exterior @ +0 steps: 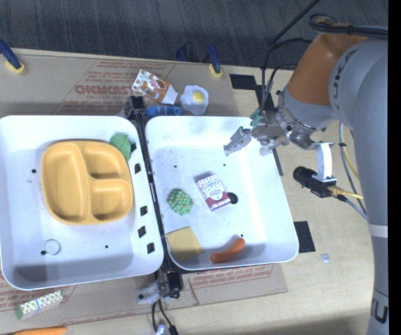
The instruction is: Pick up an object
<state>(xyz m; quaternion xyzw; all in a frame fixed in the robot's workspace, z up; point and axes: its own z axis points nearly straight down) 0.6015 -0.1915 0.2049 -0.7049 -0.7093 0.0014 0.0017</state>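
- The arm [340, 61] reaches in from the right and hangs over the upper right part of the right bin [274, 208], probably because that bin holds the loose things a pick could go for.
- The left bin [5, 187] bears a yellow tray [85, 180] with 3 compartments, and a green lump [122, 144] sits at the tray's upper right corner, touching it.
- 4 candidates lie in the right bin's lower half, all well apart from the gripper: a yellow block [184, 241] and an orange sausage [227, 250] near the front wall, a small carton [212, 190] in the middle, and a green ball [179, 201] just left of it.
- The gripper [246, 138] points left above bare bin floor near the back wall; nothing lies between its fingers, and how wide they stand I cannot tell.
- I judge the pick not yet made, since each object rests on the floor.
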